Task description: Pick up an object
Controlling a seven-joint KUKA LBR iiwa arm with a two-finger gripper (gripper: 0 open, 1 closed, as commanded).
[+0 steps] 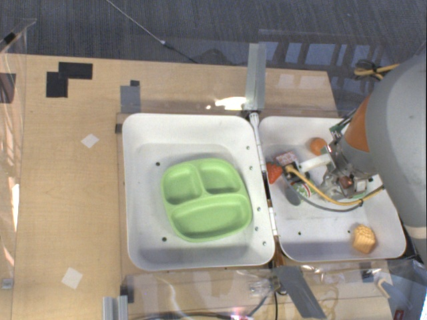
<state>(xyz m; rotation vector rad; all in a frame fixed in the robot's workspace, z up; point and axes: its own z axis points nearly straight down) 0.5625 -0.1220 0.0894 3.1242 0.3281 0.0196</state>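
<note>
Leftmost, well left of the gripper [340, 179], a lime-green divided plastic plate [203, 199] lies in the left white bin [143, 235]. Closer to the gripper, in the right white bin [320, 239], are a small red-orange piece [269, 173] and a small pink-brown block [285, 159]. A round orange ball [317, 144] sits just up-left of the gripper; it has no long axis and is the likeliest target. Whether the gripper is open or closed cannot be told. A knobbly yellow lump [363, 238] lies down-right of it, well apart.
</note>
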